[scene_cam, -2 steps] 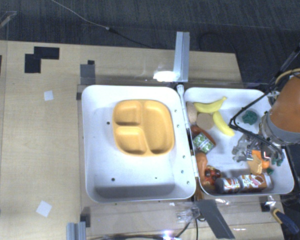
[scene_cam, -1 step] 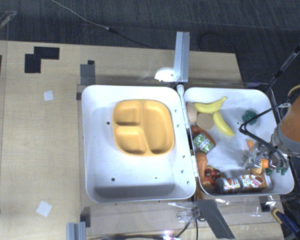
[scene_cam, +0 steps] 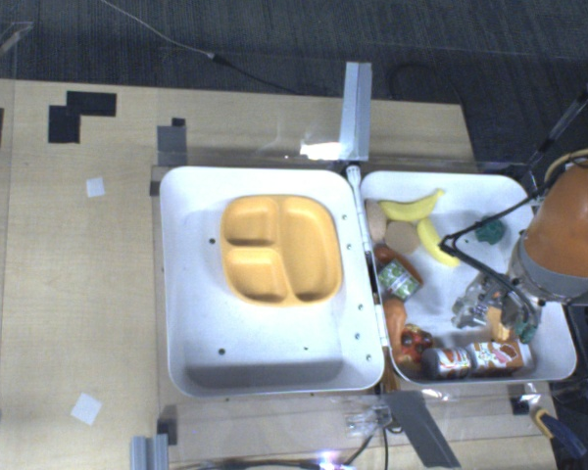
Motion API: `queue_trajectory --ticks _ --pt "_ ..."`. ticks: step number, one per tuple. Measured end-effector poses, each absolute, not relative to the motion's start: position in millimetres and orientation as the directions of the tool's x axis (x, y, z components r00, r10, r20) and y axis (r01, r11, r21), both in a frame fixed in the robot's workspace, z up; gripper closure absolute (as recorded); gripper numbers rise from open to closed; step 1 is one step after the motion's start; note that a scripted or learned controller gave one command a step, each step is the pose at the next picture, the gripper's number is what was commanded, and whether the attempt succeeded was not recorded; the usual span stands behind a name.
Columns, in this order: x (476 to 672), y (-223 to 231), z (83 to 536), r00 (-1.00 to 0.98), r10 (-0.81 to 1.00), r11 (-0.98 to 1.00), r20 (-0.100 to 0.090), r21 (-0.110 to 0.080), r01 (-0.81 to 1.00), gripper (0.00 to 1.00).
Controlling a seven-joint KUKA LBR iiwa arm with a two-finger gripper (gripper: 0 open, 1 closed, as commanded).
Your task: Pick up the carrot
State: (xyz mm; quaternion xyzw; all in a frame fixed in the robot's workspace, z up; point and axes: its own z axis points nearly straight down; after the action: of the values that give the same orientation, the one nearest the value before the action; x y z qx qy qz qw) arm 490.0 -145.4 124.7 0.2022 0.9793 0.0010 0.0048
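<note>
The carrot [scene_cam: 395,315] is a short orange piece lying against the left wall of the right bin [scene_cam: 559,355], just above a dark bunch of grapes [scene_cam: 416,341]. My gripper [scene_cam: 486,308] hangs low over the right half of that bin, roughly a hand's width to the right of the carrot and apart from it. Nothing can be made out held in it. The arm's orange band [scene_cam: 571,225] looms above it at the right edge.
Also in the right bin are a yellow banana [scene_cam: 426,219], a tan round item [scene_cam: 403,236], a small green-labelled bottle [scene_cam: 398,275], a teal object [scene_cam: 490,230] and a red-labelled bottle [scene_cam: 477,358] lying along the front wall. The left bin [scene_cam: 191,341] holds a yellow divided plate [scene_cam: 278,249].
</note>
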Motion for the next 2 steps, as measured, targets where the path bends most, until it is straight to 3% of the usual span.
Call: queue_trajectory --ticks 1,2 --pt "491.4 -146 91 -0.995 0.095 0.995 -0.014 -0.001 0.095 1.0" --pt "489.7 -208 92 -0.998 0.064 0.998 -0.012 -0.004 0.064 1.0"
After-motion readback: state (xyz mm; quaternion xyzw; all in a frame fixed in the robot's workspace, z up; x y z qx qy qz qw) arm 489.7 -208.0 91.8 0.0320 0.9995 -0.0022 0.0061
